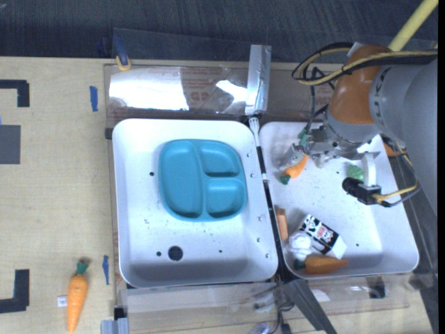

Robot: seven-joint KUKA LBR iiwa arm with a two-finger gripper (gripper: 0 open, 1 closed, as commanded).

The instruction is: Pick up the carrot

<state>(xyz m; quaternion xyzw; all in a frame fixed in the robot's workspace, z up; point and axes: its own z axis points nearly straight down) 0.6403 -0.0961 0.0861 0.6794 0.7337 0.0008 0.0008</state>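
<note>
Carrot (295,168) sits in the right bin (389,252), upper-left area, close to the wall shared with the left bin (132,186). Its long axis runs diagonal: green top toward lower-left, orange tip toward upper-right, pointing at the tool (316,152).

Key relation: carrot is just beside the tool, on its lower-left side, tip looking like it touches or sits right under the tool's end. Can't confirm it's between anything (tool body hides that end), so I can't tell if the tool is wide, narrow or holding.

My read: the grasp needs to cross the diagonal axis, not run along it.

Other carrots around: one at the bin's bottom edge (325,263), one on the desk (42,207) at lower left (76,294). Both well apart from the tool.
</note>
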